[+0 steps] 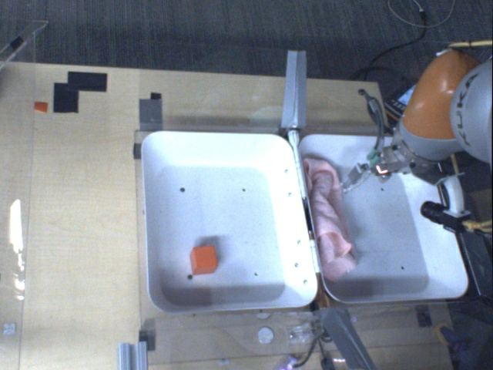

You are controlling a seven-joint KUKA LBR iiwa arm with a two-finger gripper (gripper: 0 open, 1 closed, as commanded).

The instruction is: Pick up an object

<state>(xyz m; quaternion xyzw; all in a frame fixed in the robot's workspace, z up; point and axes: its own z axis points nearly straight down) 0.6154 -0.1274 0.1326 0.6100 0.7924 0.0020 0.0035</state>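
Note:
A pink cloth (329, 218), rolled and crumpled, lies along the left wall of the right bin (400, 280). An orange block (204, 260) rests on the floor of the left bin (223, 149), near its front left. My gripper (349, 182) hangs over the back of the right bin, just to the right of the cloth's upper end and pointing toward it. Nothing is seen held in it. The grey arm with its orange band (435, 102) reaches in from the right.
A metal bar (293, 91) runs back from the seam between the two bins. Black L-shaped patches (75, 89) and a small orange patch (40, 107) sit on the bench at the far left. Cables lie at the back right.

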